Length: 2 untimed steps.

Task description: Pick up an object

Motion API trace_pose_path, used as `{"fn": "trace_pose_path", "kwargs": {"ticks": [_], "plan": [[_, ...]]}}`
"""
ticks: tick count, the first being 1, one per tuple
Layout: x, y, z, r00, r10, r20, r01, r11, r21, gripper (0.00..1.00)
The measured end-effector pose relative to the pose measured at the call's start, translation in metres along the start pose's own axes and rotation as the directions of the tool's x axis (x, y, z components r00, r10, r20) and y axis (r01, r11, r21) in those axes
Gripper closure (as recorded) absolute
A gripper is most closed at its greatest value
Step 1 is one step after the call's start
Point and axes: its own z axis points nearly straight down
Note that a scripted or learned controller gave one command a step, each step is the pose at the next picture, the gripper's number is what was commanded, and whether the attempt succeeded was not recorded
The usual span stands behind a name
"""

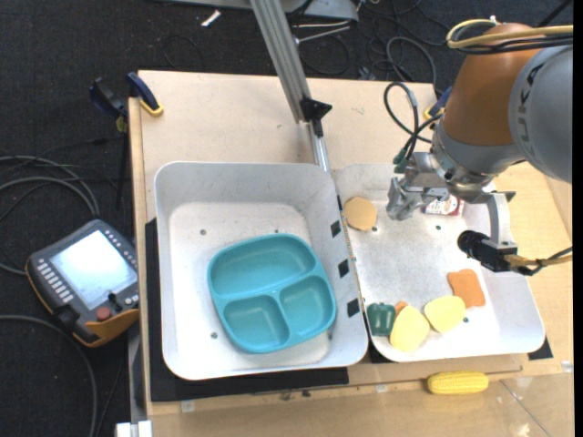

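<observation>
Camera view: a fixed camera looks down at a slant on a wooden bench (228, 116) bearing two shallow white bins side by side.
Arm: a grey arm (519, 89) with an orange band reaches in from the right edge and bends down over the right bin (410, 262).
Gripper: the gripper (402, 206) hangs over the upper left part of the right bin; whether it is spread or closed cannot be told from this angle, and nothing is seen held in it.
Nearest item: a round tan food piece (361, 213) lies on the bin floor just beside the gripper, to its left, apart from it.
Under the wrist: a small red and white item (444, 207), partly hidden by the arm.
Lower right bin: an orange block (466, 287), two yellow pieces (444, 313) (409, 329) side by side, and a green pepper-like piece (380, 317).
Left bin (182, 198): holds a teal divided plate (271, 291) with three compartments.
Bench front edge: a yellow corn cob (458, 383) lies outside the bins.
Floor at left: a handheld control pendant (84, 280) with a screen, among cables.
</observation>
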Motion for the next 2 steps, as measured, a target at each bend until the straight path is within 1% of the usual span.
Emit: {"fn": "trace_pose_path", "kwargs": {"ticks": [1, 2], "plan": [[0.053, 0.004, 0.011, 1.0, 0.0, 0.0, 0.0, 1.0, 0.004, 1.0], [0.111, 0.0, -0.001, 1.0, -0.001, -0.001, 0.001, 1.0, 0.001, 1.0]]}}
